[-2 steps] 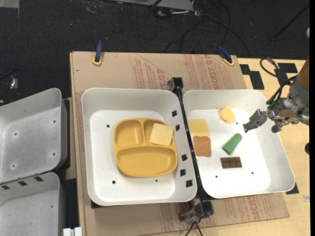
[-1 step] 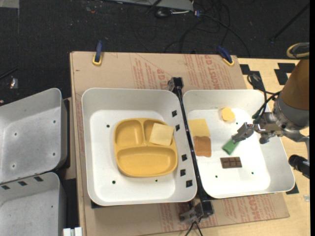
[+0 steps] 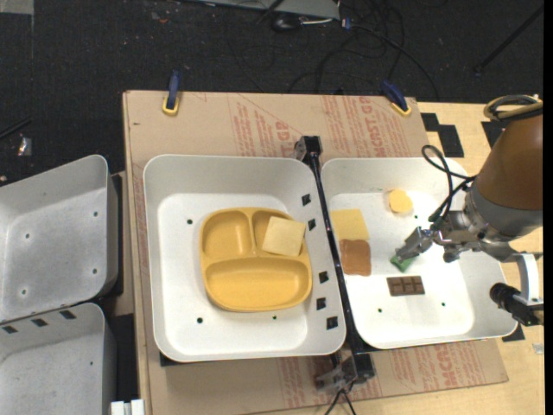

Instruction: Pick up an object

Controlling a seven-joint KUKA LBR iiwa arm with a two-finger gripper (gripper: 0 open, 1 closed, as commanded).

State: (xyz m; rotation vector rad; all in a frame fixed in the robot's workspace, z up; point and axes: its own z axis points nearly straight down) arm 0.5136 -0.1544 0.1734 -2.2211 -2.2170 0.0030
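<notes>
My gripper [image 3: 418,245] is low over the middle of the right bin [image 3: 449,318], with the arm coming in from the right. A small green object [image 3: 404,257] lies right at the gripper's tip, and I cannot tell whether it is gripped or just lying on the bin floor. In the same bin are a round yellow piece [image 3: 399,201], a flat yellow square [image 3: 349,226], a brown slab [image 3: 355,257] just below the square, and a dark chocolate bar [image 3: 405,286] below the gripper.
The left bin [image 3: 173,318] holds a yellow divided plate [image 3: 251,284] with a pale cream square [image 3: 282,236] in its upper right compartment. A black divider rail [image 3: 324,232] runs between the bins. Grey trays [image 3: 52,232] lie off the bench at far left.
</notes>
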